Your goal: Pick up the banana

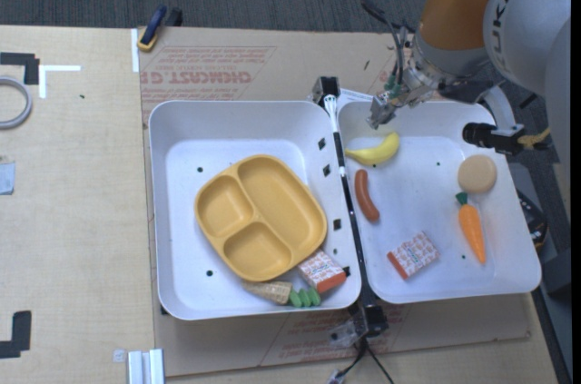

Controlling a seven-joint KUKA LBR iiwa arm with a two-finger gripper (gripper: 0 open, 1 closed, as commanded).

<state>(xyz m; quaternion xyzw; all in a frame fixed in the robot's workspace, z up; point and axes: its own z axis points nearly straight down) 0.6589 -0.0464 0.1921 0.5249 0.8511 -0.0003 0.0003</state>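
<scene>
A yellow banana (pixel 376 150) lies in the right bin (pixel 508 278), close to that bin's upper left corner and near the divider between the bins. My gripper (pixel 382 112) hangs just above and behind the banana, at the bin's far rim. It is small and dark from this angle, and nothing shows between its tips. The banana rests on the bin floor, apart from the gripper.
In the right bin also lie a red sausage (pixel 367 194), a tan bun (pixel 477 174), a carrot (pixel 472 229) and a small red packet (pixel 413 255). The left bin (pixel 172 201) holds a yellow divided plate (pixel 260 216) and small food items (pixel 304 280) at its front.
</scene>
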